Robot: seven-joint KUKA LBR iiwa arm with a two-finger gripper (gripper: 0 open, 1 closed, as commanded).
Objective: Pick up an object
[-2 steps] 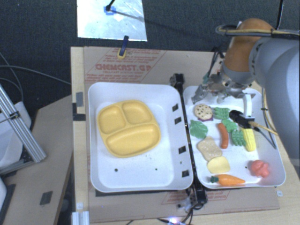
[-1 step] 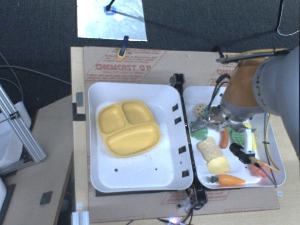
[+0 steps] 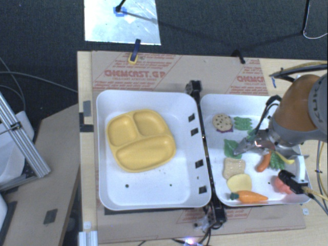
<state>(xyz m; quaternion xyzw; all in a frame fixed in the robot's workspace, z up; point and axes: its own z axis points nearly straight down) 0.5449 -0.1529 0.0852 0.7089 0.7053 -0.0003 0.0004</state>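
Observation:
The right bin holds several toy foods. A round cookie and a green leafy piece lie toward the back. A green pepper-like piece, a tan cracker, a yellow disc and a carrot run down the left side to the front. An orange sausage and a red piece lie to the right. My gripper hangs low over the middle of this bin, between the green piece and the sausage. No object is visibly held.
The left bin carries a yellow divided plate. A black divider with clips separates the bins. The arm's orange band and grey wrist cover the right bin's far right side. Cables trail at the bench's right edge.

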